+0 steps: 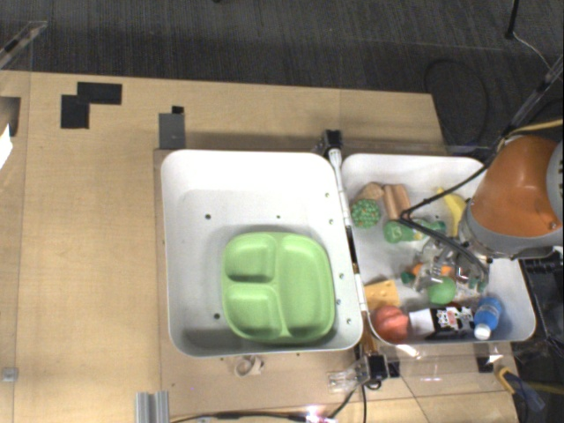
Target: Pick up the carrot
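the gripper [445,267] hangs low in the right bin [520,324] over the carrot [421,274], which lies among the toys, but i cannot tell if it has grabbed it, so the lift is not done yet.

Dark ribbed carpet [291,25] lies beyond the pale wooden bench [79,263].

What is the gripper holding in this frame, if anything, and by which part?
Cannot be told. The gripper sits low among the toys in the right bin, over small orange and green pieces, and the clutter hides any grasp.
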Tool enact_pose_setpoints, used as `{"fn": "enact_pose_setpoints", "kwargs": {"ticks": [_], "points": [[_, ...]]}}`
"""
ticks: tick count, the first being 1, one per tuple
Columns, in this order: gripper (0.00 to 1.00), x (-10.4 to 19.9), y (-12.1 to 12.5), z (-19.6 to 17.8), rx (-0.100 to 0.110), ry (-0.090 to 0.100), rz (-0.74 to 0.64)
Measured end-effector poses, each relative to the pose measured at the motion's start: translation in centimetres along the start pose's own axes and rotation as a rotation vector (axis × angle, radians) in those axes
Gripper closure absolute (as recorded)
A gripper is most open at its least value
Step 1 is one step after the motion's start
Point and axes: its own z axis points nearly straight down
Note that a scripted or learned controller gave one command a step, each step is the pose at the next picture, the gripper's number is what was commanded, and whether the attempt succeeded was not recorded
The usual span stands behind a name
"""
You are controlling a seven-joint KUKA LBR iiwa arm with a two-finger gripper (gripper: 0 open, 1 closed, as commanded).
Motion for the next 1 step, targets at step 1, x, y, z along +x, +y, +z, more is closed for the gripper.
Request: {"fn": "enact_pose_setpoints", "kwargs": {"ticks": [1], "points": [[0.0,-0.16,-0.05,-0.07,0.001,-0.006,0.0]]}}
